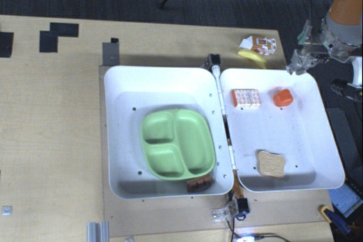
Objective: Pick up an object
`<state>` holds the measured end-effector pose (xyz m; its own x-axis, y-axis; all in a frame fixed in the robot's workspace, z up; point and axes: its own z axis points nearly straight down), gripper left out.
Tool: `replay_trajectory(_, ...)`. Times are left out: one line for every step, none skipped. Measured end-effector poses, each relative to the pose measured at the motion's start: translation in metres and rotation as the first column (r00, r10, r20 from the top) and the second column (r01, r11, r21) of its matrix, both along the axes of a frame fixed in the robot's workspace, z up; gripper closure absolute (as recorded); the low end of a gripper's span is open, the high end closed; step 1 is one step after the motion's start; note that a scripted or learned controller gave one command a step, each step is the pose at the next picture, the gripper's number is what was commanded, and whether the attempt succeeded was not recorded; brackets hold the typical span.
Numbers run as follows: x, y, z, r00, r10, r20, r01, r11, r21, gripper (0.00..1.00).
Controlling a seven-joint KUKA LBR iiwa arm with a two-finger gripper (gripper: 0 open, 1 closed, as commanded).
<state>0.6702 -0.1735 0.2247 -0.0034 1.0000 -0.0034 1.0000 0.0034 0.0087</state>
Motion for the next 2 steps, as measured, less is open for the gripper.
replay_trajectory(-0.001,0.001,-0.002,1.0,0.001,-0.004,-0.001,1.0,0.002,0.0)
replay_trajectory(-0.001,0.08,-0.129,1.0,0.003,-0.009,-0.003,1.0,0.005,0.0)
